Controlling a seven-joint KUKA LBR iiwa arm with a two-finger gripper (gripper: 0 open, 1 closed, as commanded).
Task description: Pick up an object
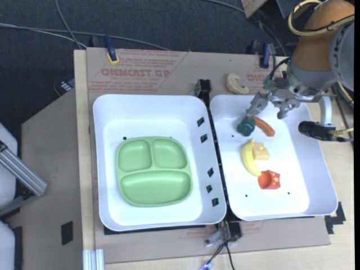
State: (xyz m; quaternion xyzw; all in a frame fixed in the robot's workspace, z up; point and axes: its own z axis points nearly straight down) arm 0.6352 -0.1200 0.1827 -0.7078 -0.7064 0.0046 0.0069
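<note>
**Toy Food Sits in the Right Bin**

While the grey arm (323,44) reaches in over the right bin (315,179), its jaws (272,103) spread wide just above a smooth orange carrot (264,126) with a dark green top (245,127). Near them lie a curved yellow banana (249,160), a pale yellow block (260,150) and a shiny red pepper (270,180). The left bin (104,151) holds a soft green plate (153,171) with three parts. Red letters on the brown cardboard desk (135,72) read "CHEMCAST GP". A bumpy tan piece (237,83) rests on the desk.
</note>
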